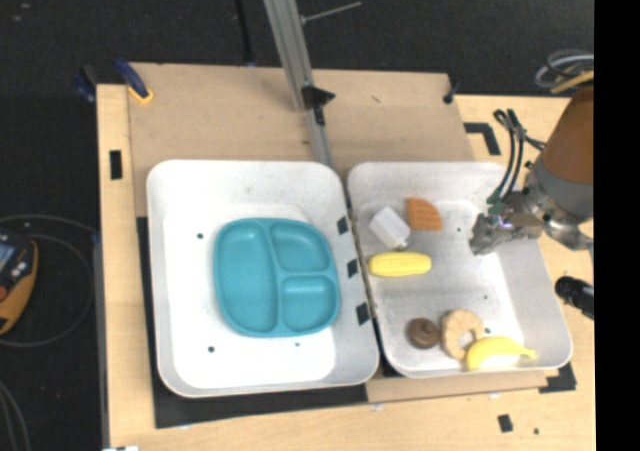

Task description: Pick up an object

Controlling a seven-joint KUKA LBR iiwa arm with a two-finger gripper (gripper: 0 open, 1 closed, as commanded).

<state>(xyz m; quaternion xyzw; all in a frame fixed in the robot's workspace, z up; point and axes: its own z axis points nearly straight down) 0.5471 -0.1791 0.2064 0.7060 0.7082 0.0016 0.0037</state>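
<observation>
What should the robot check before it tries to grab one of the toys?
1. Toys within the right bin: ok, corn cob, orange piece, white block, banana, two round pieces.
2. Gripper over that bin: ok, near its right side.
3. Holding something already: cannot tell.
4. Room around the corn cob: ok, it lies apart.
5. Banana free of neighbours: not ok, it touches a round piece.
</observation>
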